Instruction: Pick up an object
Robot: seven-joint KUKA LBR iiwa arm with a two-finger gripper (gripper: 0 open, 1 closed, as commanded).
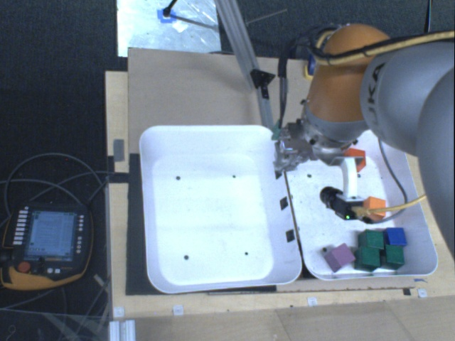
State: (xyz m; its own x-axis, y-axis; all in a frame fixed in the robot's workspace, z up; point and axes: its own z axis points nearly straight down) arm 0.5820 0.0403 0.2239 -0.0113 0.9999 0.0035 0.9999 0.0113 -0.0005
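Claw [290, 153] low over the right bin's [313, 226] far left corner, by the divider — apart or together, cannot tell. At the near edge — purple block [339, 256], green blocks [371, 251], blue block [395, 236], well apart from claw.

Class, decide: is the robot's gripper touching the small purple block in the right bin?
Apart. The camera view shows bare white bin floor between the gripper and the small purple block.

Dark carpet floor [57, 62] around a tan bench [192, 84], teach pendant [48, 244] at left, shiny sheet [167, 13] beyond.
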